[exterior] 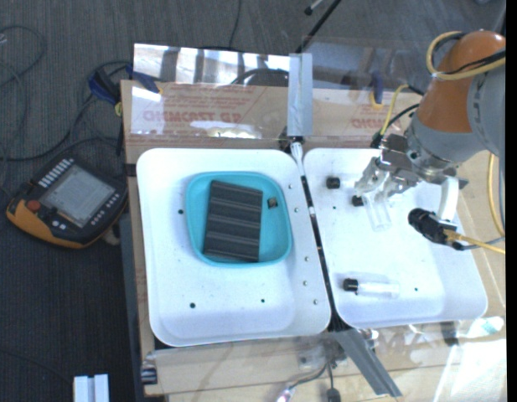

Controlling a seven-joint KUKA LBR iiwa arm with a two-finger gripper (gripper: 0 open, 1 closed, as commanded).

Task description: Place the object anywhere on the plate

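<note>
A teal plate [279, 237] lies in the left bin [166, 291]. A dark ribbed block [233, 220] rests on it, and a tiny dark piece [272, 201] sits by its right rim. My gripper [374, 203] hangs low over the upper part of the right bin [459, 296], open, with its clear fingers spread and nothing between them. A small black piece [357, 199] lies just beside the left fingertip. Another small black piece [332, 182] lies a little further left.
A clear tube with a black cap [371, 287] lies near the front of the right bin. The ridge where the two bins meet [312, 224] runs between gripper and plate. A cardboard wall [208, 115] stands behind the bins. A black fitting with a yellow cable [426, 223] hangs at the wrist.
</note>
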